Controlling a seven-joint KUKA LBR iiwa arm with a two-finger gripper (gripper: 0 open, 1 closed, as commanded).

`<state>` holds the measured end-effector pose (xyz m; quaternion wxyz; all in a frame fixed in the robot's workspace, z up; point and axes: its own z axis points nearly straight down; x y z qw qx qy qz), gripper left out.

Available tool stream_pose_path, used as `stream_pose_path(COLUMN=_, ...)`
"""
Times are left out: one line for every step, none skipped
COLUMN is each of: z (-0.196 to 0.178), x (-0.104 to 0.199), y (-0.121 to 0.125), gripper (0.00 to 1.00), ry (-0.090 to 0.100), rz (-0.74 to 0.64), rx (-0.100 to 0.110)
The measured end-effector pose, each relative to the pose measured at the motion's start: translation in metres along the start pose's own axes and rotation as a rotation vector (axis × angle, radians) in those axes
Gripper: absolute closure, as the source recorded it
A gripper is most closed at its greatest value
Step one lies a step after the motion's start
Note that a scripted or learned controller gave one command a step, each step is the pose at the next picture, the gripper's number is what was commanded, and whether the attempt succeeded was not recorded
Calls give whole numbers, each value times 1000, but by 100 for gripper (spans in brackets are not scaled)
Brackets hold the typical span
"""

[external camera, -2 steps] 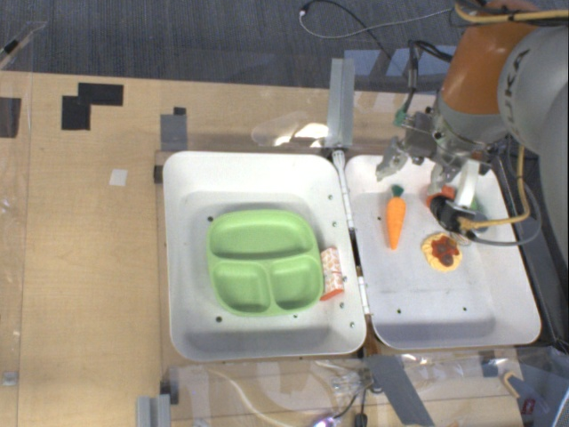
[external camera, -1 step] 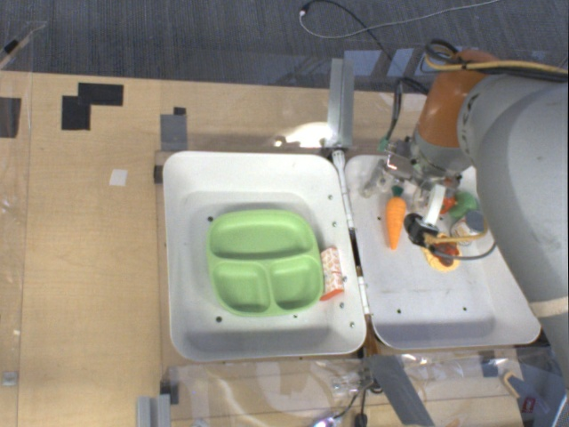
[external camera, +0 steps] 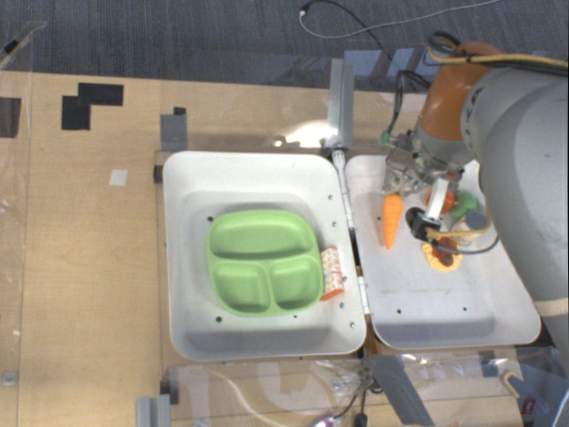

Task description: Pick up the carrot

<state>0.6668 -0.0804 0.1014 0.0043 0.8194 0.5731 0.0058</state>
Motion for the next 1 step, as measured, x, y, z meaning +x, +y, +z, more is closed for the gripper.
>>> stream_pose_path(z=-117, x=13, y=-45, gripper=100, ry=-1, rz=-237, rx=8)
